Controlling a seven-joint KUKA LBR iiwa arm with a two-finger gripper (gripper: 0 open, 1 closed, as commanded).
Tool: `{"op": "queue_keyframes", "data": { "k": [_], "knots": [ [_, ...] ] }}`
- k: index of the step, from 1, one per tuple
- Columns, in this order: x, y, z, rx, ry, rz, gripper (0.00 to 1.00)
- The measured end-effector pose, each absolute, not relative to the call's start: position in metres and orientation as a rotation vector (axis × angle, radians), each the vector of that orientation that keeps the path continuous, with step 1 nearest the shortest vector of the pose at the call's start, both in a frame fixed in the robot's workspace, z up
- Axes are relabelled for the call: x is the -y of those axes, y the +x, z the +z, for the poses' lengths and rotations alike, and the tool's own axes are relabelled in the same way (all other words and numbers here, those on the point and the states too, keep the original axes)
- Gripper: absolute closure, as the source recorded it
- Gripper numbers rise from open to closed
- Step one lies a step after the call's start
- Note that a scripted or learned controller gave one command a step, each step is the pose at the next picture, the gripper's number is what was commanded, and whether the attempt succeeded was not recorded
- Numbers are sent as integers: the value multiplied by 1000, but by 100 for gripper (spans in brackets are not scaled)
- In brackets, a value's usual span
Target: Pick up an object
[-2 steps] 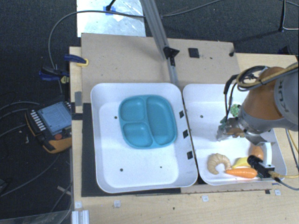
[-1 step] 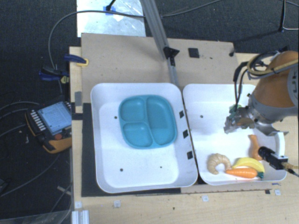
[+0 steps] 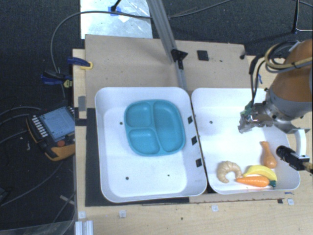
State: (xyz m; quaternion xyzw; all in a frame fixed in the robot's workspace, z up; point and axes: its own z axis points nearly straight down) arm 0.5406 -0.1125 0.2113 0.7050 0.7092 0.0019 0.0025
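Four foods (croissant (image 3: pixel 229 171), banana (image 3: pixel 261 171), carrot (image 3: pixel 253 181), seemingly drumstick (image 3: pixel 267 154)) lie below tool (image 3: pixel 246 122), grip unclear.

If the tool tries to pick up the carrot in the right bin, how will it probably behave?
The carrot looks like smooth, glossy plastic, so it may slip between fingers. Its round, tapered shape suggests it could roll or pivot when pushed. It lies against the banana near the bin wall, so a grasp would probably disturb the banana too.
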Motion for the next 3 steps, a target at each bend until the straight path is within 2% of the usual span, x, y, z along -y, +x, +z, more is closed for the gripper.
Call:
{"op": "queue_keyframes", "data": {
  "k": [1, 2, 3],
  "knots": [
    [113, 542, 259, -2223, 2211, 7, 100],
    [62, 576, 251, -2232, 2207, 7, 100],
    [7, 590, 250, -2233, 2208, 6, 100]
  ]
}}
